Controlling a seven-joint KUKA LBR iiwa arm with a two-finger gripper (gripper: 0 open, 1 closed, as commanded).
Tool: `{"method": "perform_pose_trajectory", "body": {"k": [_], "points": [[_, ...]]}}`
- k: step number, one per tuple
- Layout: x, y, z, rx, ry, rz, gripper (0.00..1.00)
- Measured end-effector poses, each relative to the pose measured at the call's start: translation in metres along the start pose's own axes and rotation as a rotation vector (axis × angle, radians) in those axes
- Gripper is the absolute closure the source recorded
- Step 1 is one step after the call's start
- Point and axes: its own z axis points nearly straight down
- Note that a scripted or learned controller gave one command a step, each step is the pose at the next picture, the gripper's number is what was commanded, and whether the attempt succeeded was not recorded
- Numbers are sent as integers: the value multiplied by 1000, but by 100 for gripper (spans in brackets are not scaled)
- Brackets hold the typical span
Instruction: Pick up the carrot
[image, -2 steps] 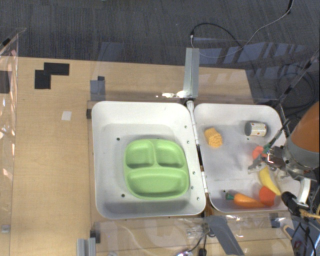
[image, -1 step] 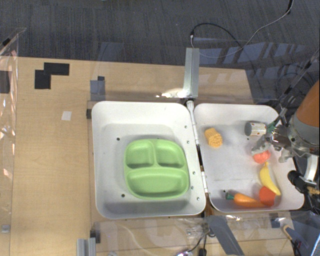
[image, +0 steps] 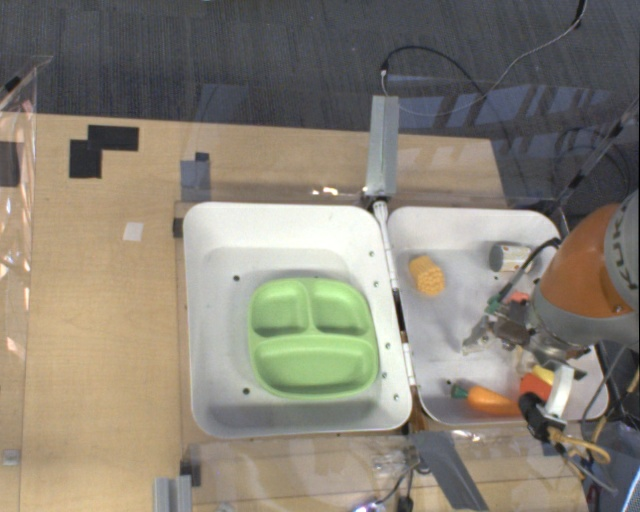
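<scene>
While the grey arm's two-finger gripper hangs over the right white bin, whether it is parted cannot be told. Orange carrot with green top: lying at that bin's near edge, apart from the gripper. Left white bin: green three-compartment plastic tray.

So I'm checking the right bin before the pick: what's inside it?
Inside the right bin: a carrot near the front wall, a yellow corn piece, a grey block. The arm covers its right part.

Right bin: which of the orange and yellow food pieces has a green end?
The carrot, lying along the bin's near wall; its left tip is green. The yellow corn piece farther back has none.
</scene>
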Motion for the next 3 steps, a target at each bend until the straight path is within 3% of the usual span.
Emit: {"method": "perform_pose_trajectory", "body": {"k": [1,2,3], "points": [[-9,5,-59,-4,0,-148,0],[44,146,12,-11,1,-193,0],[3,180,-151,-8,-2,-302,0]]}}
